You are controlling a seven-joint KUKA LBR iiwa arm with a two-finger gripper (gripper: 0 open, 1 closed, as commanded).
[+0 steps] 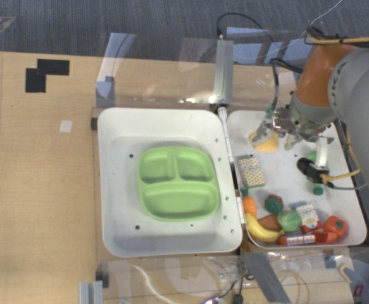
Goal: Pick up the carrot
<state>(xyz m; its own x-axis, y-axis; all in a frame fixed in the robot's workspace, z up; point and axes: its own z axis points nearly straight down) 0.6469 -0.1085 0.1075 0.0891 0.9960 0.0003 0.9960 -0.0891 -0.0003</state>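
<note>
Step in hand: the approach, by this judgement; the carrot (250,206) has not been reached or lifted.
Tool: the tool (278,132) hangs over the far part of the right bin (285,173), close above a yellow wedge (268,144). How far open it is cannot be told from this view, and nothing can be seen held in it.
Carrot: it lies in the right bin against the near left wall, by the divider between the bins. It is well apart from the tool.
Neighbours: a banana (263,230) lies just beside the carrot on the near side. A patterned packet (251,171) lies just beyond it, and a cluster of small toy foods crowds its right.
Next move: the tool would likely have to leave the wedge and cross toward the near left corner. It would then have to come down between the bin wall and the banana, where room looks tight.
Risk: closing on the banana or scraping the wall seems the likeliest slip.
Left bin: the left bin (118,170) holds a green plate (179,183) with three compartments.
Surface: a pale wooden bench (45,201) carries both bins and bears a black stepped mark (45,73).
Room: grey carpeted floor (108,5) runs beyond the bench.
</note>
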